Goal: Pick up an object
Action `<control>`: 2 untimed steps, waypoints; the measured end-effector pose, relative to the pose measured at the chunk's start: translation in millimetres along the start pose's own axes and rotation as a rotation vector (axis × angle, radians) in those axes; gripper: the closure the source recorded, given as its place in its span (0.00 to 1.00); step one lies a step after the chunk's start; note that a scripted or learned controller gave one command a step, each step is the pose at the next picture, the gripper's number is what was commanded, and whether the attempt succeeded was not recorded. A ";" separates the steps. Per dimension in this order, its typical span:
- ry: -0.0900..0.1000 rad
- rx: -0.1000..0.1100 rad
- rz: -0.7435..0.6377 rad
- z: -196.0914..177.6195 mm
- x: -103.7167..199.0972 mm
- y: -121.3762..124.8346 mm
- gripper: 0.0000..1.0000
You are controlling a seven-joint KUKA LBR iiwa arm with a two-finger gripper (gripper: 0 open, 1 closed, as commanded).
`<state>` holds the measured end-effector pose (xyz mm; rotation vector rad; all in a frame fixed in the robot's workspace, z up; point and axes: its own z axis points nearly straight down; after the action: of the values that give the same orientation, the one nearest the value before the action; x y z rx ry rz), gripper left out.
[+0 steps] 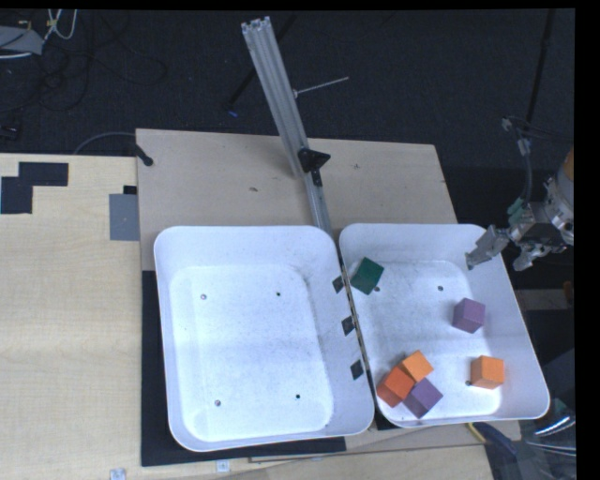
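Purple cube (pixel 423 397) and orange pair (pixel 405 377) crowd right bin's (pixel 441 236) near-left corner, awkward to grasp; gripper (pixel 511 246) over far-right rim, finger state unclear.

- No text, label, brand, number or sign can be read anywhere in the view.

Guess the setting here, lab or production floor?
Likely a robotics lab: two white bins on a plywood bench, toy-like coloured blocks, loose cables on a dark floor, and a tool at the right.
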<state>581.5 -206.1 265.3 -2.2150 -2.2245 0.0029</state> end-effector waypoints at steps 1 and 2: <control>0.001 -0.006 -0.002 -0.1 46.4 67.7 0.00; -0.002 -0.006 0.005 148.4 67.9 60.8 0.00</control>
<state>641.6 -137.8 116.7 -2.2253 -2.2226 -0.0016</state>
